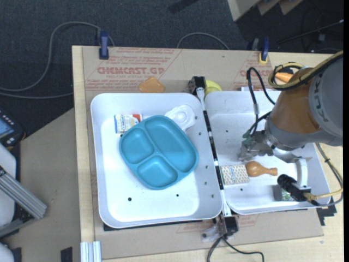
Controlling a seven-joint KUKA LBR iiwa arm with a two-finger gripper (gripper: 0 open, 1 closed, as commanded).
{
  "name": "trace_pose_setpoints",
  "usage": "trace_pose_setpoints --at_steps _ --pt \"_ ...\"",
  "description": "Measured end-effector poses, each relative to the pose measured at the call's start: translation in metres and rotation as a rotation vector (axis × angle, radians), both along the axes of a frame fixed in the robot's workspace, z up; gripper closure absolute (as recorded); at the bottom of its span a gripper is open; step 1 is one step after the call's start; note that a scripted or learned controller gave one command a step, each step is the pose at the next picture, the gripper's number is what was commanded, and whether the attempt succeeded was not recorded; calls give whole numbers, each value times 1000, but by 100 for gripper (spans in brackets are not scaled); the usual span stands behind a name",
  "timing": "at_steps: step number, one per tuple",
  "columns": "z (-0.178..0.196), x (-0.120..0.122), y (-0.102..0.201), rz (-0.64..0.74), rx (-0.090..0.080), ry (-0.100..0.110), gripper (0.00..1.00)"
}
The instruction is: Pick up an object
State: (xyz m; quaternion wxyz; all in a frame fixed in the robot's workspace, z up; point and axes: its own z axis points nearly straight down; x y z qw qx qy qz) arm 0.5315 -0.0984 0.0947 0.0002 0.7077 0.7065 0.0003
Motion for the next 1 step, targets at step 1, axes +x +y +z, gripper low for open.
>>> trace_pose_setpoints --at_steps 1 --pt "-1 0 0 0 0 1 0"
